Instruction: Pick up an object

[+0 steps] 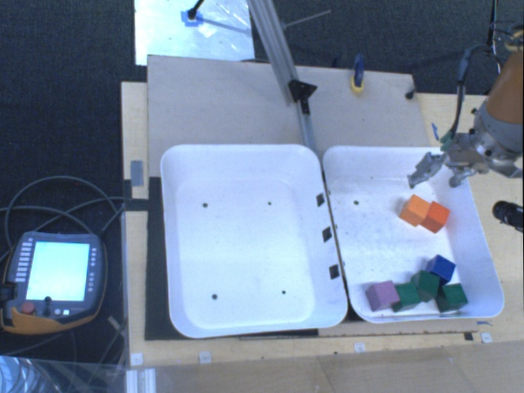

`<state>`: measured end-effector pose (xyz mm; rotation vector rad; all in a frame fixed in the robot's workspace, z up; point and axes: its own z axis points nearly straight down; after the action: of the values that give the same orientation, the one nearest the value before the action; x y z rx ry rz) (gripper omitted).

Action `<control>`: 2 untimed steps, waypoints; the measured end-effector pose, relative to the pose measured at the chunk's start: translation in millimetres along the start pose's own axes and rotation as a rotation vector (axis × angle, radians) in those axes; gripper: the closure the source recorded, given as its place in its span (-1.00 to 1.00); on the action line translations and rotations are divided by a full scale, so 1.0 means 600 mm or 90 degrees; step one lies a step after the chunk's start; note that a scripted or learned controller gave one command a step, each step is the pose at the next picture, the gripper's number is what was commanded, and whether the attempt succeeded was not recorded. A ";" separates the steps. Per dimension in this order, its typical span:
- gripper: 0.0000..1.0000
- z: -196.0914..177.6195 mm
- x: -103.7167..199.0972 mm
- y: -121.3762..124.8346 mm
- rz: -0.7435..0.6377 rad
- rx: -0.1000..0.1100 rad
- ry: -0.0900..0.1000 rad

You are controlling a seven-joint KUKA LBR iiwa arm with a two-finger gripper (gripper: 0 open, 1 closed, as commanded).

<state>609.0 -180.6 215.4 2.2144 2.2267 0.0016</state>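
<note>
Two orange blocks (424,213) lie touching in the right bin (385,305), their shared long axis running from the counter's back toward its front-right corner. Near the bin's front-right corner cluster a purple block (381,295), green blocks (426,291) and a blue block (440,267). The hand (440,169) hovers above the bin's back-right part, fingers spread, holding nothing.

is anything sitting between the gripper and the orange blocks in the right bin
Nothing visible does. The grey two-finger gripper hangs over the upper part of the right shallow white bin, and the pair of orange blocks lies just below it in the view with bare bin floor between. The blue, green and purple blocks are clustered near the bin's lower corner, away from that path.
</note>
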 end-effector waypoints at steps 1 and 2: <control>-1.00 0.000 0.000 0.000 0.000 0.000 0.000; -1.00 0.103 -0.002 0.005 0.002 0.003 0.000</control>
<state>612.3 -182.1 153.8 2.2201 2.2267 -0.0038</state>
